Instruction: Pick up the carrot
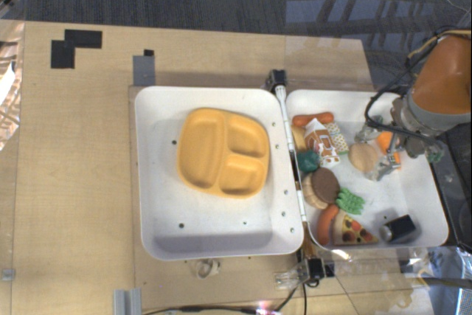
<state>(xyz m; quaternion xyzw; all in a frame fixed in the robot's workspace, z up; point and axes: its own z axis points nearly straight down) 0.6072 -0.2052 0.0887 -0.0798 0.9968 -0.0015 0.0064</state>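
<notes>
Presently, camera view: gripper (385,153) over the right bin (435,214), near the bench's right edge, with an orange piece, seemingly the carrot (385,141), between its fingers. Risk: shallow hold, slipping onto the bun (363,157) beside it when lifted.

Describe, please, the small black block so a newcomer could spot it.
Take the right-hand shallow white bin. Near its lower right corner lies the small black block, alone: the only dark, boxy piece, apart from the colourful toy food along its left side.
</notes>
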